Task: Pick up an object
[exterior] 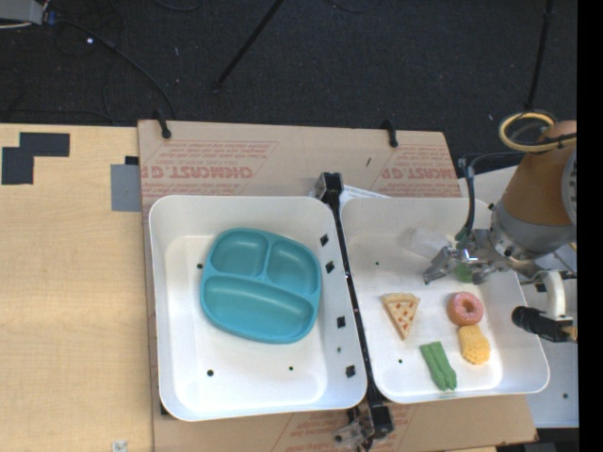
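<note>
- Two shallow white bins sit side by side on the desk [66,299], the left bin [170,252] and the right bin [528,370], with a black divider strip [344,281] running between them.
- The right bin serves as the landmark here: four toy foods lie in its near half, one of each kind.
- One pizza slice [402,313] lies near the bin's middle, just right of the divider side.
- One pink donut [464,308] lies right of the pizza slice, apart from it.
- One yellow corn piece [475,345] sits just below the donut, almost touching it.
- One green pod-shaped piece [437,364] lies near the bin's front edge, between the pizza slice and the corn.
- The hand [452,264] hangs over the right bin's middle, above and just left of the donut; something green shows at the metal fingers, but whether it is gripped, or how far the fingers are spread, cannot be told.
- The grey arm with its orange band [539,182] comes in over the bin's right rim.
- The left bin holds one teal divided plate [261,285] with three compartments.
- A cardboard sheet [283,163] lies under both bins.
</note>
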